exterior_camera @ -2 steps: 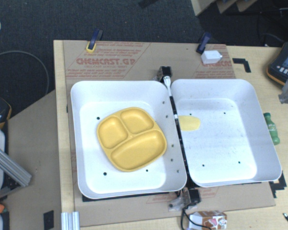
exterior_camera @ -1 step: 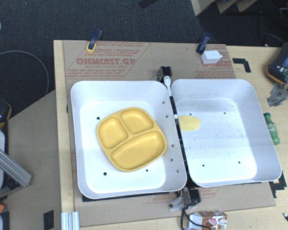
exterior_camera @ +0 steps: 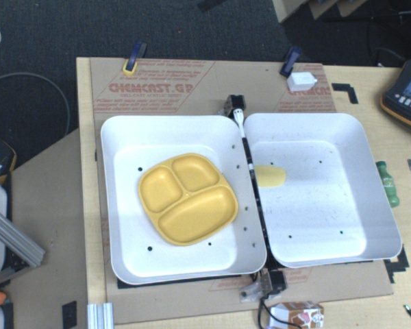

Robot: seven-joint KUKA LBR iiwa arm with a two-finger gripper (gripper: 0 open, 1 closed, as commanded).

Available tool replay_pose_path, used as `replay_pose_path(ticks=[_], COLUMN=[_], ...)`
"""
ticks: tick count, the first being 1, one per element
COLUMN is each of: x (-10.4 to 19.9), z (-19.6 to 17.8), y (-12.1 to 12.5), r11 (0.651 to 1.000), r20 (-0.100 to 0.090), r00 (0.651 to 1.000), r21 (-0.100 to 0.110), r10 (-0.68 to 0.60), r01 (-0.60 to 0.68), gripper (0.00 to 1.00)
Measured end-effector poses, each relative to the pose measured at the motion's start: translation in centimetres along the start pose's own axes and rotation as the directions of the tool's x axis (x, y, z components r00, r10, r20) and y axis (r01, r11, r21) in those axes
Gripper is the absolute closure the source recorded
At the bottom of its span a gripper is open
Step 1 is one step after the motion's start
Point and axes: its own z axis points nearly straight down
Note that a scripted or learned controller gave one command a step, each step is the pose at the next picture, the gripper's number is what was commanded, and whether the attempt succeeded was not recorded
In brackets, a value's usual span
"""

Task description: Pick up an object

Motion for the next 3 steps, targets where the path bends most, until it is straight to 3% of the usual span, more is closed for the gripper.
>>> replay_pose_path(ticks=[1,2,3], x=[8.5,23.9,29.6], z=[-5.6,-3.2,-3.9], y=[0.3,-0.1,-0.1], r11=[1.000,1.000,1.000], r20=[0.001,-0.006,-0.003], r00=[1.000,1.000,1.000], r21=[-0.008,0.007,0.000], r10=[-0.010,-0.020,-0.010], r01=[0.010,0.020,0.010], gripper=[1.00,1.00,1.00])
